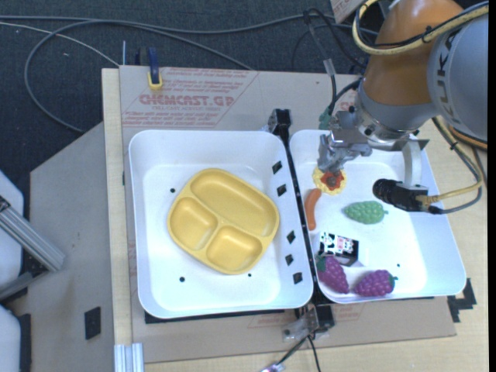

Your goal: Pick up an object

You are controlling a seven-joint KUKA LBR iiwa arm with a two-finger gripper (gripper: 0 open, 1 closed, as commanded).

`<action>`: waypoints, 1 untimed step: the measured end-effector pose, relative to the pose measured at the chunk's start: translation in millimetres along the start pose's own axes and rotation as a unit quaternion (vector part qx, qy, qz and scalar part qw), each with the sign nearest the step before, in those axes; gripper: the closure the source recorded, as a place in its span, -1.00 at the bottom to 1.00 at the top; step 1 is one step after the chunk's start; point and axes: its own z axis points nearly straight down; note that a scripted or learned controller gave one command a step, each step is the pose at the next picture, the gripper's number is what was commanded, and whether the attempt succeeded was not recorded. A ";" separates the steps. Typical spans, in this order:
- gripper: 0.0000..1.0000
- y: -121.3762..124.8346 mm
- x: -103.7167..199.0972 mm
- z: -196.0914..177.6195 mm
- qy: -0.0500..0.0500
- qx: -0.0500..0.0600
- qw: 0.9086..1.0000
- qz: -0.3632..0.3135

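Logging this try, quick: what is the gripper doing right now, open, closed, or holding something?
Gripper: low in the right bin, right above the small yellow and red toy; open or closed cannot be told, and no object shows between its fingers.

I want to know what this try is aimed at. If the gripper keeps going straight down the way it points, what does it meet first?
Most likely the small yellow and red toy directly under the gripper in the right bin; height above it is unclear from this slant.
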 end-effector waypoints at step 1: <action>1.00 -22.6 51.5 0.6 0.000 0.001 1.000 0.000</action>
